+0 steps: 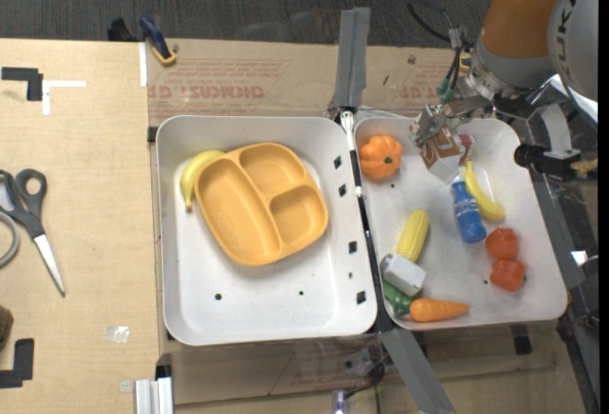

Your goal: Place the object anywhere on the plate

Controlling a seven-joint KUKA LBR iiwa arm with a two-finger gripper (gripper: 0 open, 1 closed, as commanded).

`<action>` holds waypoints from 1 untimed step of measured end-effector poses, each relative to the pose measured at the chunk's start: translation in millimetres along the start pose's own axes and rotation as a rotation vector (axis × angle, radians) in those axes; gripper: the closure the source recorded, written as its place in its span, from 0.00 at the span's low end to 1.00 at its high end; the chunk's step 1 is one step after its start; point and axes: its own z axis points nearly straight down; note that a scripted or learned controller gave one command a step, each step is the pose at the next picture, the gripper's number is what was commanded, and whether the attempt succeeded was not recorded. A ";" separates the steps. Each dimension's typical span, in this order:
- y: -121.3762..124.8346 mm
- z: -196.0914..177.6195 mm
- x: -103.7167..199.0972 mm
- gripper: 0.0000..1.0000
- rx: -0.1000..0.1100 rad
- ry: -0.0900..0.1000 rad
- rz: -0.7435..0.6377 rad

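Brown and white, a small boxy object (443, 151) sits between the fingers of the claw (437, 135), gripped above the right bin (542, 307), well apart from the yellow plate (262, 203).

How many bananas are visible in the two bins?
2. One banana lies in the left bin, against the far-left edge of the yellow plate. The other banana lies in the right bin, beside the blue bottle. More could be hidden under the arm.
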 end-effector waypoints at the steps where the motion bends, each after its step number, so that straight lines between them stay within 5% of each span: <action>1: 0.7 3.1 61.2 1.00 0.000 0.001 -0.048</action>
